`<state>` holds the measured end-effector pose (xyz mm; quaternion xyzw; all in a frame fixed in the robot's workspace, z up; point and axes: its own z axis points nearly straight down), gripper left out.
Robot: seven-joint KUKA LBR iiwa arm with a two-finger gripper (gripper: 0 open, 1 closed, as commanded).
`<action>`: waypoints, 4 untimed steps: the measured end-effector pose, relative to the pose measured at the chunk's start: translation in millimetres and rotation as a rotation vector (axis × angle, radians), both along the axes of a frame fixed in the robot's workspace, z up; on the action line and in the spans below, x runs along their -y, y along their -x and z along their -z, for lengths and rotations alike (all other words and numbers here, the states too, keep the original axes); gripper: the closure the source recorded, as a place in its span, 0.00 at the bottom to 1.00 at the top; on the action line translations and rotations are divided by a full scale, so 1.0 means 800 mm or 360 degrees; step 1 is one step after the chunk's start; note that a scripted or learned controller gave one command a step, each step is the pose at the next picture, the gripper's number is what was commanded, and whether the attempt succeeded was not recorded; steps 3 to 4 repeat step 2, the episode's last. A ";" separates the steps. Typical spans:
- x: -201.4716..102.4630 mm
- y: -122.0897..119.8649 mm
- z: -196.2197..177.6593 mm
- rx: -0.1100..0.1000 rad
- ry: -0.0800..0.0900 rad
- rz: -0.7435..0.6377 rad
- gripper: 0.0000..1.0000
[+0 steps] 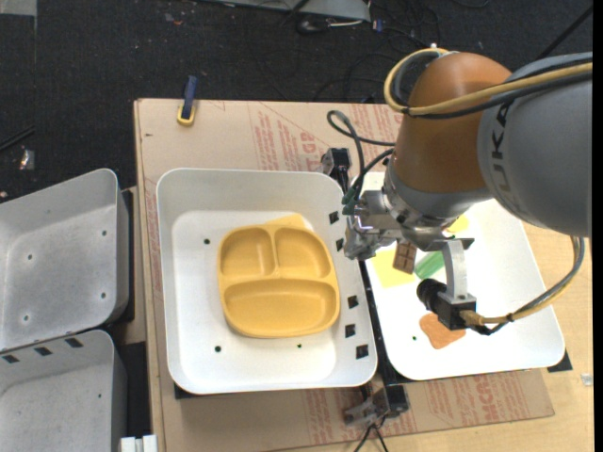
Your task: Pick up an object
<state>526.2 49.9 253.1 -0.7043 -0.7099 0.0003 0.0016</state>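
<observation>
The gripper (407, 257) hangs over the left part of the right bin (528, 347), and whether its jaws are apart or together cannot be told from above. Under and beside it lie a yellow piece (386, 269), a green piece (430, 264) and, nearer, an orange piece (439, 332). A yellow divided plate (278, 281) sits in the left bin (188, 347).

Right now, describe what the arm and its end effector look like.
The arm is grey with a rounded orange band above the wrist and dark lettering on its shell. Yellowish cables loop over the band and trail below. The end effector is a metal assembly with black wiring.
</observation>
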 end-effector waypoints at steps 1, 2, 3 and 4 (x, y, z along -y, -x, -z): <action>-0.053 0.036 0.028 -0.0003 0.0001 0.0002 1.00; -0.050 0.034 0.027 0.0002 0.0003 0.0013 0.00; -0.050 0.034 0.027 0.0002 0.0003 0.0013 0.00; -0.050 0.034 0.027 0.0002 0.0003 0.0013 0.00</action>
